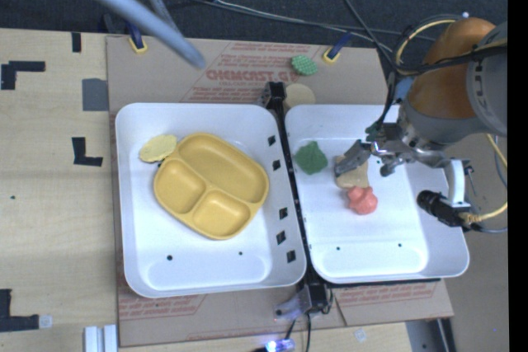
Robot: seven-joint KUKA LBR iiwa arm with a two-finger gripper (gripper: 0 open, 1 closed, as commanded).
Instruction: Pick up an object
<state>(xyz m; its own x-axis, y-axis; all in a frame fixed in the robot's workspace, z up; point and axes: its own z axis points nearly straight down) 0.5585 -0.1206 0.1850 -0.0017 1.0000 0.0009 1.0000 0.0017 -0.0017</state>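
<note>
The right bin [412, 251] holds three small objects: a green lump [311, 157] near its left wall, a tan piece [352, 177] in the middle, and a pink-red lump [361, 200] just below the tan one. My gripper [370, 161] hangs low over the middle of this bin, open, with one dark finger [355, 156] right above the tan piece and the other finger [387, 166] further right. Nothing sits between the fingers. The pink-red lump lies just in front of the gripper, apart from it.
The left bin [144, 260] carries a yellow divided plate [210, 184] and a flat pale-yellow piece [157, 147] at its upper left. A green waffle-like piece [304, 64] and a tan disc [299, 94] lie on the cardboard behind the bins. Cables run along the far side.
</note>
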